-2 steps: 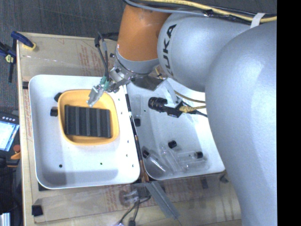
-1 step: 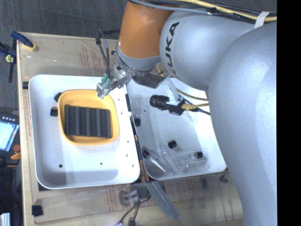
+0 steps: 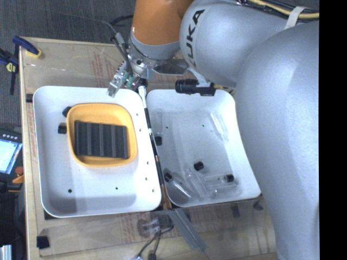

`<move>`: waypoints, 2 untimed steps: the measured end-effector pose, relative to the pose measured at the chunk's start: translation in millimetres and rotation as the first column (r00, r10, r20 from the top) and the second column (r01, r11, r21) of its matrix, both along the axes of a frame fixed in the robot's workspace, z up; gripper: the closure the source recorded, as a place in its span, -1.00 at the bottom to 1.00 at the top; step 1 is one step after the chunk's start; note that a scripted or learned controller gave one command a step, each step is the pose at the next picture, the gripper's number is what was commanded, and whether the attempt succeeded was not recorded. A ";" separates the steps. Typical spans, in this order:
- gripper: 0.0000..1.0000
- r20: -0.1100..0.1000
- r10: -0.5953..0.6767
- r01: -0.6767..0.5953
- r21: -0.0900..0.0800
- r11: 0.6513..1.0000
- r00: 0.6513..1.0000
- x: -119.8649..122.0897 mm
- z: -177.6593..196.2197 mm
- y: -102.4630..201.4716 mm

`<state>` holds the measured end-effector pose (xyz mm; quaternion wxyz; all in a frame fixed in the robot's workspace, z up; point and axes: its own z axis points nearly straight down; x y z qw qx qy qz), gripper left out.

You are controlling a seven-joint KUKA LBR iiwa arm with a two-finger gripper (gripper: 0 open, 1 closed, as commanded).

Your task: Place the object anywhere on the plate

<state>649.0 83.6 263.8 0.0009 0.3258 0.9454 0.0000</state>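
Note:
A yellow plate (image 3: 101, 112) with a dark ridged centre lies in the left bin (image 3: 81, 199). Several clear plastic tube-like objects (image 3: 203, 183) with black caps lie in the near part of the right bin (image 3: 238, 145). Another clear piece (image 3: 219, 125) rests further back in that bin. My gripper (image 3: 121, 81) hangs over the far rim of the left bin, just beyond the plate's far right corner, under the orange wrist band (image 3: 157, 15). I see nothing held in it.
The grey arm (image 3: 260, 64) covers the right side of the view and overhangs the right bin's far edge. The divider between the bins (image 3: 153, 145) carries a small black clip. Cables and clear clutter (image 3: 157, 226) lie on the bench in front.

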 end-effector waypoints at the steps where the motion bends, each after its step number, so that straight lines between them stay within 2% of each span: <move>1: -1.00 0.000 0.000 0.000 0.000 1.000 1.000 0.0 0.0 0.0; 2: -1.00 0.000 -0.074 0.074 0.000 0.997 0.997 -23.3 22.8 63.9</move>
